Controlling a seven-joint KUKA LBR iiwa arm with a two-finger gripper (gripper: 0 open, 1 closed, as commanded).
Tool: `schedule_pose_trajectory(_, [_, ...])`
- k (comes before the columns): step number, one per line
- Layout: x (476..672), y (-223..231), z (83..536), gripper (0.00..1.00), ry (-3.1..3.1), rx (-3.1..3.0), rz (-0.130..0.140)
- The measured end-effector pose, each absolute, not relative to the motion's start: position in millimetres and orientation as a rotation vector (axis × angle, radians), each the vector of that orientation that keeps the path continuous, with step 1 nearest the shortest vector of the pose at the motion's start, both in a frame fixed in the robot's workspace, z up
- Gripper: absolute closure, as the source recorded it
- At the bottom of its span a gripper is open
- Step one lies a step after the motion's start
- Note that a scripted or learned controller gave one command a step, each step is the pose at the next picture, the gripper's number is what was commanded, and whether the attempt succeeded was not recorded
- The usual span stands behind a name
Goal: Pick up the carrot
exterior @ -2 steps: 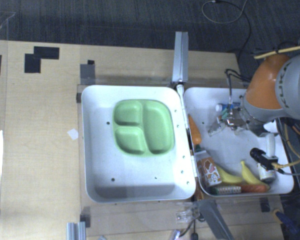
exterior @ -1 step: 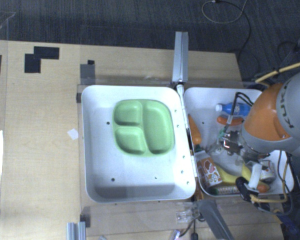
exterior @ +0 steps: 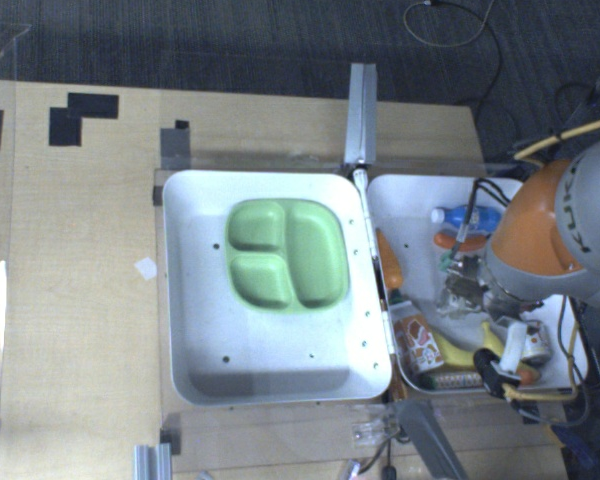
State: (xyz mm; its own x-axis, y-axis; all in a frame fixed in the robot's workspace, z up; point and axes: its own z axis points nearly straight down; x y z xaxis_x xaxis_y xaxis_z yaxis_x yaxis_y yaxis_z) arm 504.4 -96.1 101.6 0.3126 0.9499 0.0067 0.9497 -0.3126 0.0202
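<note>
- we see two shallow white bins side by side on the pale wooden bench (exterior: pixel 70 318); the left bin (exterior: pixel 195 368) holds a green divided plate (exterior: pixel 285 253) lying flat near its middle, with three compartments.
- the right bin (exterior: pixel 410 203) is crowded with small things, and the arm (exterior: pixel 560 228) reaches into it from the right, its orange band sitting above the wrist.
- the carrot (exterior: pixel 387 259), a slim orange piece, lies along the left wall of the right bin, just beside the divider between the two bins, its long axis running roughly along that wall.
- the gripper (exterior: pixel 464 290) hangs over the middle of the right bin, to the right of the carrot and apart from it; we see nothing of the carrot at its tip.
- the wrist hides most of the tool from above, so we cannot tell whether it is wide or narrow.
- a blue and white bottle (exterior: pixel 460 215) lies near the far wall of the right bin, partly under the arm, with a small orange-red thing (exterior: pixel 447 238) just below it.
- a brown and white packet (exterior: pixel 418 342) rests near the front left corner of the right bin, below the carrot.
- a yellow thing like a banana (exterior: pixel 460 352) lies along the front wall beside the packet.
- a black cable (exterior: pixel 460 18) loops on the dark floor beyond the bench.
</note>
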Motion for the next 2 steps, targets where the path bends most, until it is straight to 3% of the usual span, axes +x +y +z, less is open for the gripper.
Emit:
schedule_pose_trajectory(1, [530.9,-138,221,1.0,1.699,2.638,0.005])
schedule_pose_trajectory(2, [633.7,-159,264,1.0,1.981,2.431,0.005])
